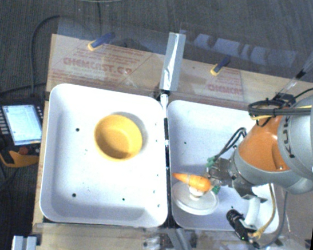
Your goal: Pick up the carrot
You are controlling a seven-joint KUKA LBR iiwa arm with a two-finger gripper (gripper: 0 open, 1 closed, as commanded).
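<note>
The orange carrot (193, 181) lies sideways in the right bin (202, 128), near its front left corner, its tip pointing left. It sits over a round white dish (194, 202). My gripper (215, 177) is right at the carrot's thick right end and touches or overlaps it. The grey wrist with its orange band (263, 148) hides the gripper's far side.
A yellow bowl (119, 136) sits in the left bin (61, 183), towards the back. A ridge (166, 152) divides the two bins. The arm's body and cables cover the right bin's right half. A teach pendant (18, 125) lies left of the bench.
</note>
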